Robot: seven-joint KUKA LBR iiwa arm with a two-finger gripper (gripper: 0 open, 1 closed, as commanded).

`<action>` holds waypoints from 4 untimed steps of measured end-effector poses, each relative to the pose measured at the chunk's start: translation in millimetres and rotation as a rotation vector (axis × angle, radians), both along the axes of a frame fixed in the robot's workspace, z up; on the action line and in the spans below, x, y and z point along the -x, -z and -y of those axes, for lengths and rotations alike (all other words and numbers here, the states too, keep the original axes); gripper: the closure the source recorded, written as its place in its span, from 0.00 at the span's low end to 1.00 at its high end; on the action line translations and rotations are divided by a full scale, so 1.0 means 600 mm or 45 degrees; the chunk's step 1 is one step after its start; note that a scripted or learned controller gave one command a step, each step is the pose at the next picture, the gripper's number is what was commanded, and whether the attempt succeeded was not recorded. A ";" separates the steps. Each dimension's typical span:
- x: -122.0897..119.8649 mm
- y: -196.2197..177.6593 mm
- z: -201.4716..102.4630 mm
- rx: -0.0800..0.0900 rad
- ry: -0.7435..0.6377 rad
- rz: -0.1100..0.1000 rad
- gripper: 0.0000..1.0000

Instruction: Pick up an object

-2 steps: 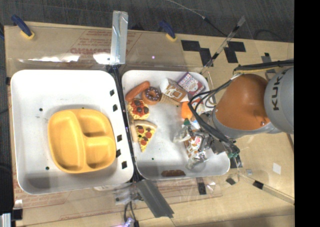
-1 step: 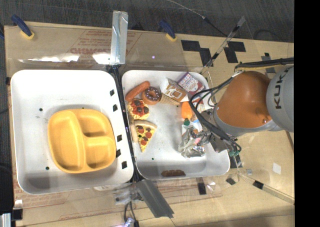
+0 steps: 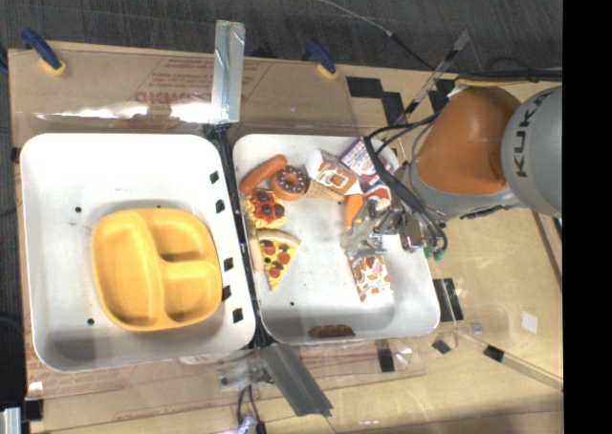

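White plastic bins sit side by side on your surface; nearest you in the right bin (image 3: 325,322) lies a small printed snack packet (image 3: 371,276), light and crinkly, best pinched across its short sides. Just above it the gripper (image 3: 368,229) hangs low over the packet's top edge and an orange carrot-like toy (image 3: 353,207); whether it is spread or closed, I cannot tell. Farther left lie a pizza slice (image 3: 275,255), a doughnut (image 3: 292,181) and a sausage (image 3: 262,173). "KUK" reads on the arm (image 3: 521,150). A yellow divided tray (image 3: 156,267) fills the left bin.
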State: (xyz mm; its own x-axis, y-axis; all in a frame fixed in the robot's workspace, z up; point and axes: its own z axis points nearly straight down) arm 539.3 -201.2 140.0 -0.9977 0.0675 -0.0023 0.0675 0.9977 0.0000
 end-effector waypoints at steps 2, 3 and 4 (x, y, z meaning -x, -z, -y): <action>-0.156 -0.069 -0.007 0.000 0.682 0.001 1.00; -0.141 -0.125 -0.051 -0.001 0.663 0.006 1.00; -0.169 -0.154 -0.062 0.000 0.713 0.001 1.00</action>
State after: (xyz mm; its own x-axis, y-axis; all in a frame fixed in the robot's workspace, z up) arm 640.5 -163.9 232.7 -0.8096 0.5870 -0.0029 0.5870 0.8096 0.0001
